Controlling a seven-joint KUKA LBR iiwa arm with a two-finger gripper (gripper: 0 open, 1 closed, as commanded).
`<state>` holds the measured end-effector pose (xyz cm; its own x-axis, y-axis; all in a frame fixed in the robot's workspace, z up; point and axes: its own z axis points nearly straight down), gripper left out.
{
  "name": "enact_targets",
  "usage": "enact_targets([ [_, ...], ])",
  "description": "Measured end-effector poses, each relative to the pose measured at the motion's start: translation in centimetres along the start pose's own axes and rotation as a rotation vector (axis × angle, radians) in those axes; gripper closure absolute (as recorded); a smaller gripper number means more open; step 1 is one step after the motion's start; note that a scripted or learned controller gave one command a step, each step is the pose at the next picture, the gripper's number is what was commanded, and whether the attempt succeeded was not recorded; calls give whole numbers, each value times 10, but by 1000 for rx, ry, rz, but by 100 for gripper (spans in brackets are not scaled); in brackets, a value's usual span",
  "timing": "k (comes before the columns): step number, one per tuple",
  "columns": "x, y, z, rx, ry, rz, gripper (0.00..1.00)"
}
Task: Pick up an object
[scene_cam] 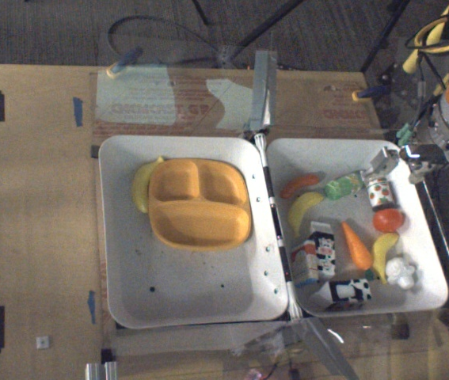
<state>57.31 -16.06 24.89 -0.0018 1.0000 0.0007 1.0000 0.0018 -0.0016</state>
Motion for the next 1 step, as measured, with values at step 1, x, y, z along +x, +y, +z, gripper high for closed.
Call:
enact_targets([
  [1, 17, 30, 18, -4, -1, 58, 0],
])
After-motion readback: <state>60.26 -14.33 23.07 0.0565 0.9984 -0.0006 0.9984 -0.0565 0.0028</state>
